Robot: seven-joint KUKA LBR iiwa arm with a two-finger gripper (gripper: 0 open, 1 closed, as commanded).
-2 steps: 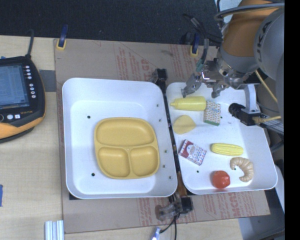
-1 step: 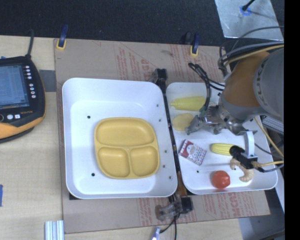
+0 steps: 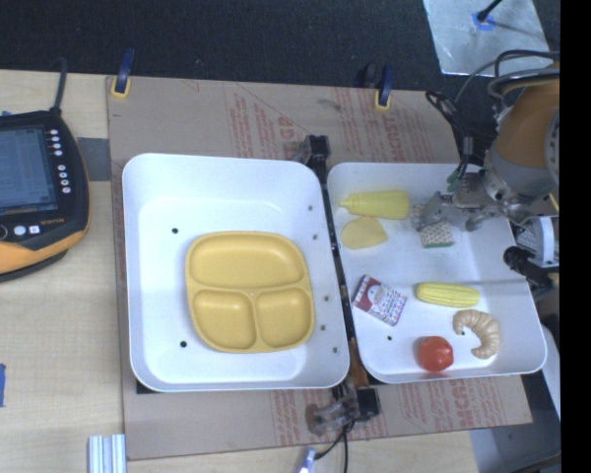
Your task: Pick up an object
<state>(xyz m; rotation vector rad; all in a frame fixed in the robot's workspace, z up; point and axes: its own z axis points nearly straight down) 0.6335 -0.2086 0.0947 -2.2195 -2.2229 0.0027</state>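
Note:
My gripper [image 3: 445, 212] hangs low over the back of the right bin [image 3: 517, 368], reaching in from the right. A small pale checkered object [image 3: 435, 236] lies right at its tip, touching or nearly so. Left of it are a yellow corn cob [image 3: 375, 203] and a pale yellow slice [image 3: 362, 233]. Nearer the front lie a red and white packet [image 3: 381, 301], a second yellow cob [image 3: 446, 294], a tan croissant [image 3: 480, 331] and a red tomato [image 3: 434, 354].
The left bin [image 3: 148, 264] holds a yellow divided plate [image 3: 248, 290]. A handheld control pendant [image 3: 25, 190] lies on the bench at far left. Cables and the arm's body [image 3: 522, 136] crowd the right bin's back right corner.

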